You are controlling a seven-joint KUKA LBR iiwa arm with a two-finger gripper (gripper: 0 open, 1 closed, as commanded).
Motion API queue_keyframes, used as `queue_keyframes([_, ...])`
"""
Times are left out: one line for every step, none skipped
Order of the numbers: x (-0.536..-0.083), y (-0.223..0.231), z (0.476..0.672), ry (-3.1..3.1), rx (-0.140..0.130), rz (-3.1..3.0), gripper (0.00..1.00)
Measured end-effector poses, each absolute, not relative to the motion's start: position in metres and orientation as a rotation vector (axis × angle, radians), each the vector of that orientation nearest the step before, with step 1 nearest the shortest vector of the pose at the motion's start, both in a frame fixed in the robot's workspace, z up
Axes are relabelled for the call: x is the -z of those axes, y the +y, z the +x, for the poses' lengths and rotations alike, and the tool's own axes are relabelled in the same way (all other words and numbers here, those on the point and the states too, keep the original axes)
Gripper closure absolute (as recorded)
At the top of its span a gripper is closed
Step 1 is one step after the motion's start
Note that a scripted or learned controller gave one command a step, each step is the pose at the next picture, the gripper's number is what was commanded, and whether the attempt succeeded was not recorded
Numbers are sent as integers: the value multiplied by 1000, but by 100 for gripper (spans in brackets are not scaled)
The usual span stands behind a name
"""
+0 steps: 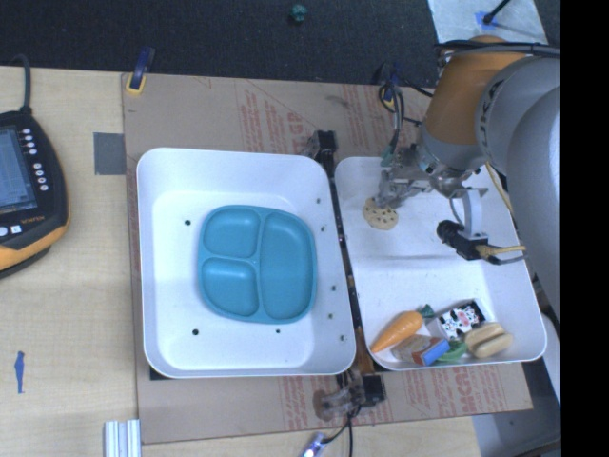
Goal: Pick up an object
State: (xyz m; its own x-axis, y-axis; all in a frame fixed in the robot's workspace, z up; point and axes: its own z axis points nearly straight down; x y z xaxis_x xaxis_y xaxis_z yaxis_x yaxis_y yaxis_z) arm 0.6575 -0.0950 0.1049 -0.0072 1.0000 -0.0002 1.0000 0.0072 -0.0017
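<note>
While hanging over the right bin (514, 279) at its eleven o'clock corner, the gripper (387, 198) is reaching down just above the cookie (381, 215), apparently lining up a grasp, though its opening cannot be made out.

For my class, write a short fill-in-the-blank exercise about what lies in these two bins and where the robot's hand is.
1. The blue divided plate lies in the ____ bin.
2. The hand is just above a round ____ with dark spots.
3. The carrot lies in the right bin's ____ corner, beside other small items.

Missing words: left; cookie; near
</note>
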Motion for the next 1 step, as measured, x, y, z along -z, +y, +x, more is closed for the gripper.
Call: queue_keyframes([-96, -132, 614, -2228, -1, -2219, 100])
